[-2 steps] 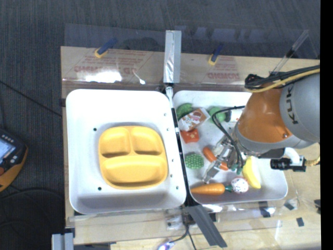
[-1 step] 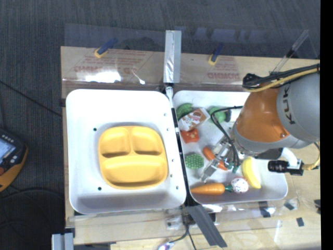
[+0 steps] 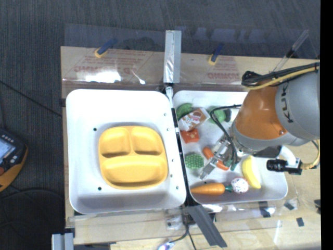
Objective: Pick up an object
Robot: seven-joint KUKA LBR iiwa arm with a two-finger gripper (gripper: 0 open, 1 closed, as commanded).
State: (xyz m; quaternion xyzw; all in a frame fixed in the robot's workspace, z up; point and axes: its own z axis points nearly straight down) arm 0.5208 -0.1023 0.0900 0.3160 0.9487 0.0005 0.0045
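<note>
Down in right bin, gripper sits among toy food, low to grab; jaws spread, pinching nothing yet. Likely target, small orange piece, lies just beside fingertips; carrot nearer.

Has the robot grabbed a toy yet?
Not yet, as far as I can see. The end effector is down in the right bin among the toys, beside a small orange piece. The carrot and banana lie untouched. Grabbing and lifting remain.
</note>
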